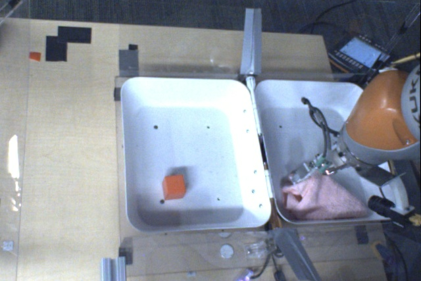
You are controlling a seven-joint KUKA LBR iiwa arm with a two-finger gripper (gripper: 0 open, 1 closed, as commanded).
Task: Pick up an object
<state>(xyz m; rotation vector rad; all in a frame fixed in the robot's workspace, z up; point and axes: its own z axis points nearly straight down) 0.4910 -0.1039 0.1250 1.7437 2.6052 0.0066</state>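
Pink cloth [322, 199] lies in the right bin [283, 115] under the low-reaching pincer [304, 174], whose grip I cannot tell.

We note two candidates. An orange block [174, 187], small and cube-like, sits flat on the floor of the left bin [141, 141], toward its near-left part, apart from the walls. A pink cloth [322, 202], crumpled and bunched, lies in the right bin [283, 135], pressed into its near side, close to the wall dividing the bins.
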